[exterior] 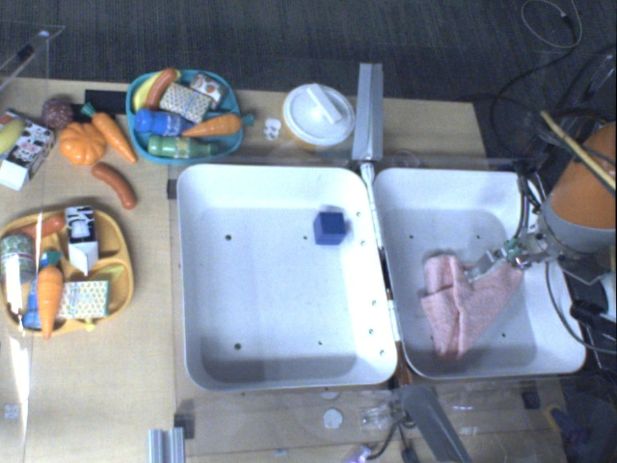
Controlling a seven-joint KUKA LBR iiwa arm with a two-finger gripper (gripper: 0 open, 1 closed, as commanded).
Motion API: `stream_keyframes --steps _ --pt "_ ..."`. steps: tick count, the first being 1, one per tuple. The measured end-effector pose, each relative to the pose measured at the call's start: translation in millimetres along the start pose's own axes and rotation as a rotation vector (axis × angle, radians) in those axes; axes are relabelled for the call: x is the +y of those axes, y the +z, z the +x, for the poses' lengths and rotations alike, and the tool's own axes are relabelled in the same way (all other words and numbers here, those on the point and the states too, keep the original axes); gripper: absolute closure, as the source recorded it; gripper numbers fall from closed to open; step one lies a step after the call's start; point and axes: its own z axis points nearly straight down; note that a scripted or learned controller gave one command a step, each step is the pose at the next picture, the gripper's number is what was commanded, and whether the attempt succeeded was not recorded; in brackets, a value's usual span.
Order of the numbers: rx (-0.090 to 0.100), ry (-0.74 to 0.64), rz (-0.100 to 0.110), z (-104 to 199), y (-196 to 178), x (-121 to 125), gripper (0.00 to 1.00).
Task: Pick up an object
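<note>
A crumpled pink cloth [455,305] lies in the right bin [439,193], toward its front half. My gripper [481,271] reaches in from the right and is low over the cloth's upper right edge, touching or nearly touching it. The orange band [581,187] of the arm shows at the right edge. A small blue cube [331,227] sits alone in the left bin [251,355], near its back right corner, far from the gripper.
Left of the bins are a yellow tray [118,258] and a blue bowl [181,152] of toy food, with loose toy vegetables [96,143] between them. A white lidded container [319,114] stands behind the bins. Cables [554,17] hang at the right.
</note>
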Motion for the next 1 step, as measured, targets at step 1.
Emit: stream_keyframes --steps 1 --pt "0.000 -0.171 0.002 -4.9 0.4 14.4 0.00"
